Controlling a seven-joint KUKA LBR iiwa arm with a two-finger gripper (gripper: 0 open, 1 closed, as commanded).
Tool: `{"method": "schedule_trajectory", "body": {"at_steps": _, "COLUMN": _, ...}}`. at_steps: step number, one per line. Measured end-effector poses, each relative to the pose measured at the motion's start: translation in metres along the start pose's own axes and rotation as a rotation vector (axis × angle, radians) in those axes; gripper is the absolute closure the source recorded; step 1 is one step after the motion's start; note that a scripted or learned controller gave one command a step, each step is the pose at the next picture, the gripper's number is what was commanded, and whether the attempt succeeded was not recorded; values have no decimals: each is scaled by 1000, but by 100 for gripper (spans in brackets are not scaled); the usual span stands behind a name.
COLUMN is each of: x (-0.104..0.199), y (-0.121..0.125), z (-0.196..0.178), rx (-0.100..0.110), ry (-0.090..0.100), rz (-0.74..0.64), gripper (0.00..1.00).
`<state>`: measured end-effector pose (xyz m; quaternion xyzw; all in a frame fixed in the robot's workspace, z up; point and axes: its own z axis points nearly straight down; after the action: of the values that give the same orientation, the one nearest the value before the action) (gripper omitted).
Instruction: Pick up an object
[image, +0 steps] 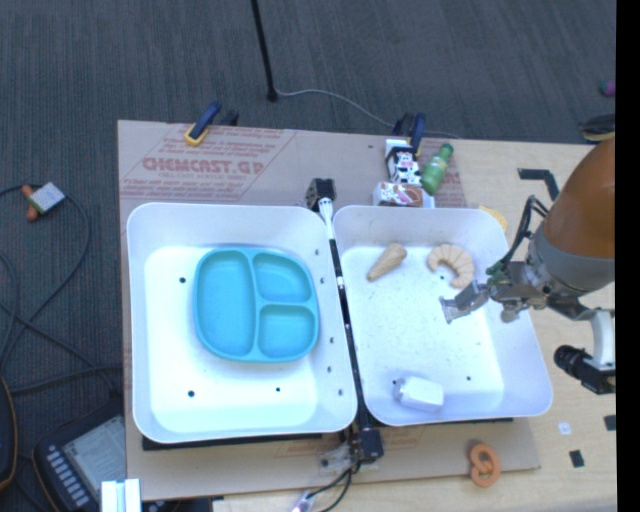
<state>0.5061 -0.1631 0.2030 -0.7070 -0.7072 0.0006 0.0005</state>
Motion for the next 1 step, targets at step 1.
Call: {"method": "schedule_trajectory", "body": {"at_steps": 1, "x": 26, "y": -20, "z": 116, "rx": -7, "ry": 0, "rz": 1, "gripper": 0}}
